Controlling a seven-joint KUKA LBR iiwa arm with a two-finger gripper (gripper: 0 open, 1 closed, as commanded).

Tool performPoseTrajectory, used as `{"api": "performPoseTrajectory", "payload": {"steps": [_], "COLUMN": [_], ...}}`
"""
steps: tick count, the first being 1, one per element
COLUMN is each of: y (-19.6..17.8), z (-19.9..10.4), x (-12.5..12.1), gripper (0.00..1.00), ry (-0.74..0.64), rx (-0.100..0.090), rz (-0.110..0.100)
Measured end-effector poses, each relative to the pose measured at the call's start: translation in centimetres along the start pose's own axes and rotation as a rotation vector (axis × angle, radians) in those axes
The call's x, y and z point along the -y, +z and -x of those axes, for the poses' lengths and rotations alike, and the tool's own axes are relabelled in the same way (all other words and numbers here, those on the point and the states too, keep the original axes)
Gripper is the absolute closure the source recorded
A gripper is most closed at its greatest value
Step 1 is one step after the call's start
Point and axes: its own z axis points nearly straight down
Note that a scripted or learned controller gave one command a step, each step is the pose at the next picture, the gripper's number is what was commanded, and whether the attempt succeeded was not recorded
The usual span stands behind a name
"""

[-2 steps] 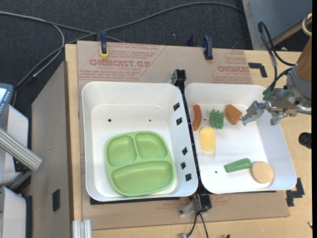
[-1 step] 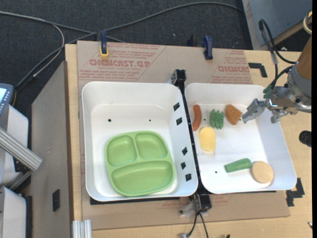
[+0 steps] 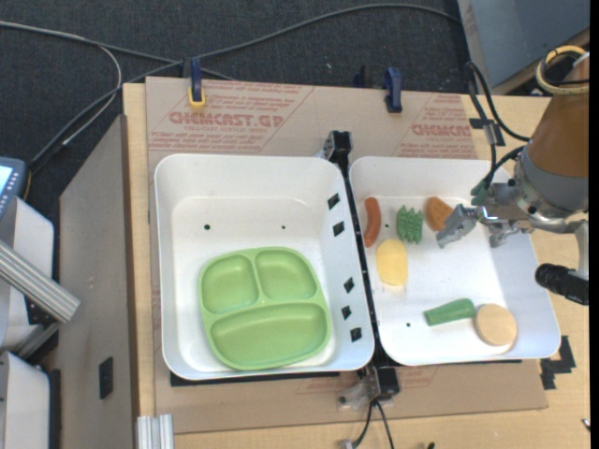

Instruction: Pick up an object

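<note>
The right bin (image 3: pixel 524 279) holds several small items. A red-orange sausage shape (image 3: pixel 372 221) lies by its left wall, with a green spiky piece (image 3: pixel 408 224) and an orange piece (image 3: pixel 437 211) to its right. Below them lie a yellow lump (image 3: pixel 392 263), a green stick (image 3: pixel 449 312) and a tan round piece (image 3: pixel 495 325). My gripper (image 3: pixel 479 226) hangs over the upper right part of this bin, just right of the orange piece. It is open, with nothing between its fingers.
The left bin (image 3: pixel 178 251) carries a green divided plate (image 3: pixel 265 307). A black divider with clips (image 3: pixel 348 251) runs between the two bins. Brown cardboard (image 3: pixel 281 110) lies under both, and cables trail across the dark floor behind.
</note>
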Motion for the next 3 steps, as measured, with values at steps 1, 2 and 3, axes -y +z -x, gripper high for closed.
{"api": "performPoseTrajectory", "payload": {"steps": [1,2,3], "y": [4.5,10.3,9.2], "z": [0.0,-0.6,-0.6], "x": [-0.1,-0.9,-1.1], "gripper": [0.00,0.00,1.00], "ry": [0.001,0.001,0.000], "rx": [0.000,-0.001,0.000], "rz": [0.000,0.000,0.003]}}
